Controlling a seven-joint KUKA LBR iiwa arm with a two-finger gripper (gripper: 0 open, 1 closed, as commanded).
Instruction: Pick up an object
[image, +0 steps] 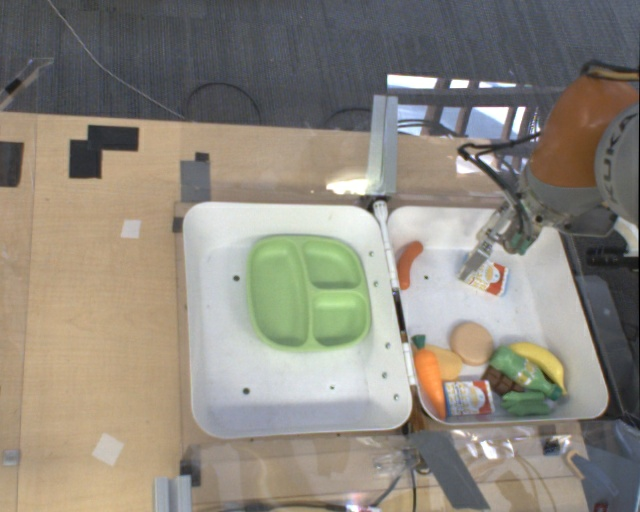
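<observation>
Two shallow white bins, side by side. Left bin (215, 400): one green divided plate (306, 291), lying flat near centre.

Right bin (590, 395), contents:
- small white-and-red carton (493, 280), upper middle, lying flat and apart from the other goods;
- orange-red sausage-shaped piece (408, 264) by the dividing wall, long axis running up the bin;
- carrot (429, 373), tan bun (472, 342), banana (540, 361), green and brown toy food (522, 388) and a red-labelled can (467, 398), crowded into the near corner, many touching.

Gripper (480, 261): reaching in from the right, tilted, tips pointing down and toward the near-left. Whether its jaws stand apart or closed cannot be told; nothing is seen held between them.

Key relation: carton lies just beside and below the tips, slightly to their right, probably the nearest candidate for pickup. Clutter in the corner stands well apart from it.
</observation>
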